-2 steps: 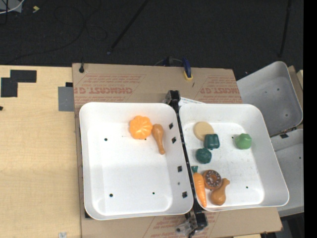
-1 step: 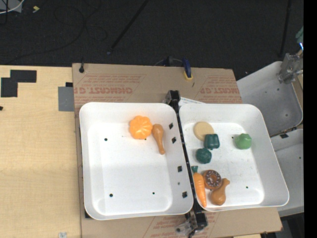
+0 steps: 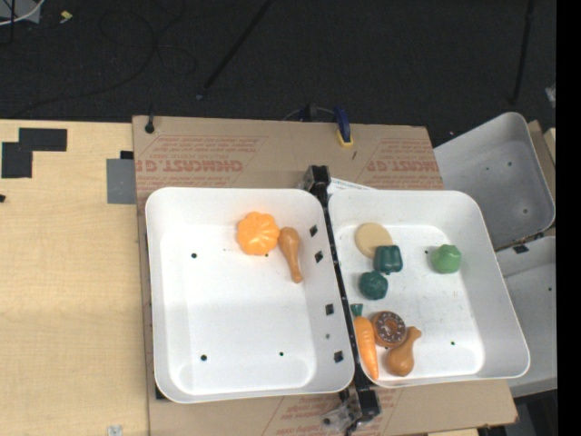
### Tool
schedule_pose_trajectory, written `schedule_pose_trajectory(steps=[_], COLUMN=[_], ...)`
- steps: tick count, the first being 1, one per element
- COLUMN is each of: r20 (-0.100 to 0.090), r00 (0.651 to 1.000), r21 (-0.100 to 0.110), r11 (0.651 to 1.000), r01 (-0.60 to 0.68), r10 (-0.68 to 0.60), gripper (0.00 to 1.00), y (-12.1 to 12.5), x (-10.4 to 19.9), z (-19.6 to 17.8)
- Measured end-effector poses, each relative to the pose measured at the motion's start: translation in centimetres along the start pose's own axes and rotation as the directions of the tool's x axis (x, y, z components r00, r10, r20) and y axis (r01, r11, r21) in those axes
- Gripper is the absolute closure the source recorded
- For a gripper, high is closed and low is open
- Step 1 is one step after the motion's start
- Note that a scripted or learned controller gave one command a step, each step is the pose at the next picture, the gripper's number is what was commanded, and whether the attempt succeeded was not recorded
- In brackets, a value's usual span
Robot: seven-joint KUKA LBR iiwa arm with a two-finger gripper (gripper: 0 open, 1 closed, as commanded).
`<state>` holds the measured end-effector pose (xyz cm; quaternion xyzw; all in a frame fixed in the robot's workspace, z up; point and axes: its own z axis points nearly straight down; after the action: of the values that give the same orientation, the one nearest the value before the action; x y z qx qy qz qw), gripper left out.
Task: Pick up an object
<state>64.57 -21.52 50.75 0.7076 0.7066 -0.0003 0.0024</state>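
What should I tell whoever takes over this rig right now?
Left bin: orange pumpkin touching a tan drumstick, both near the back.
Right bin: cream disc, two dark green peppers, light green piece, carrot, donut, second drumstick.
Done: nothing lifted; every item lies in a bin.
Left: pick up one object. The light green piece sits apart from the others, probably the easiest grab.

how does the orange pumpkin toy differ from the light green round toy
The orange, ribbed pumpkin toy lies in the left white bin, touching a tan drumstick-shaped toy. The smaller light green round toy lies apart from its neighbours in the right white bin. Both are roundish.
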Motion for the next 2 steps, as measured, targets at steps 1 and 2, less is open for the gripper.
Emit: schedule_pose_trajectory(steps=[1, 2], r20=[-0.003, -0.004], r00=[1.000, 1.000], r21=[0.004, 0.004], r11=[1.000, 1.000], r01=[0.005, 0.007], r10=[-0.005, -0.007], gripper=[1.00, 1.00], y=[-0.1, -0.1], x=[0.3, 0.4], z=[-1.4, -3.1])
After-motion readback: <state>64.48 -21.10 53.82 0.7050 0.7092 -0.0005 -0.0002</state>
